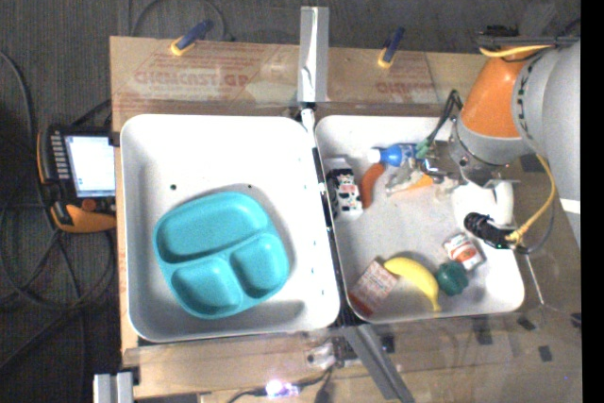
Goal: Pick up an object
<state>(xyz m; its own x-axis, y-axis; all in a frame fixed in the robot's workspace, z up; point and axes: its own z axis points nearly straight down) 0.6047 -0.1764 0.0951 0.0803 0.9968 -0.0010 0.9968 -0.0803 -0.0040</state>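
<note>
In the right bin [514,297], seen from the camera above the bench, my claw [422,168] sits low over a cluster near the back wall. I cannot tell whether the claw is wide or narrow; the wrist hides it.

Just beside the claw lie a blue bottle [394,153] and a slim orange piece [413,189]. I judge the orange piece the likeliest target. It lies flat, with its long axis running roughly left to right across the view and its narrower end seeming to point left, though that is blurred.

To do this well, I would turn the claw to close across the short width, not along the length, and centre it clear of the bottle.

A banana [416,277] lies well apart near the front. The left bin [132,203] holds a teal tray [221,252].
</note>
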